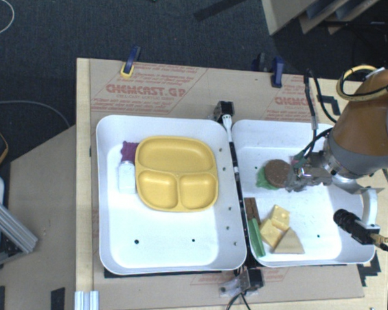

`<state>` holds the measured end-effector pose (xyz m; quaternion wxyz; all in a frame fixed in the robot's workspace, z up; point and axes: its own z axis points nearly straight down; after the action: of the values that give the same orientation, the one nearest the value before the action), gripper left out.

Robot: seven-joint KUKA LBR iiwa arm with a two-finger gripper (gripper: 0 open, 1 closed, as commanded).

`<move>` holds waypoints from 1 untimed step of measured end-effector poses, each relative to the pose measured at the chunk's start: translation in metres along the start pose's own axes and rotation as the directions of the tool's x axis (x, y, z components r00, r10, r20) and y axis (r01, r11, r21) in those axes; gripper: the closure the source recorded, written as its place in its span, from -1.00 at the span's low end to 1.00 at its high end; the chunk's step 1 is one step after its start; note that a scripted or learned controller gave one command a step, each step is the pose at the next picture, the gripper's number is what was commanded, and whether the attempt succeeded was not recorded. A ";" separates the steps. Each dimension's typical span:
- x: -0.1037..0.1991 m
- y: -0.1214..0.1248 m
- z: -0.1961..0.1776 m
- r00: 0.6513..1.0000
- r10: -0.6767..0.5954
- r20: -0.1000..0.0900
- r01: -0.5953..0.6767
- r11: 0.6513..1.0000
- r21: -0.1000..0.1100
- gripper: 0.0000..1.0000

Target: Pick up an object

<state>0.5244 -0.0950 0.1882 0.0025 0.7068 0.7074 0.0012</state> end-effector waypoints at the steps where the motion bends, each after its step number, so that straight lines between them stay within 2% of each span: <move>1: 0.000 0.001 -0.039 1.000 0.000 0.000 0.000 1.000 -0.001 1.00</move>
<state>0.5256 -0.0951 0.2271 0.0027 0.7068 0.7074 0.0015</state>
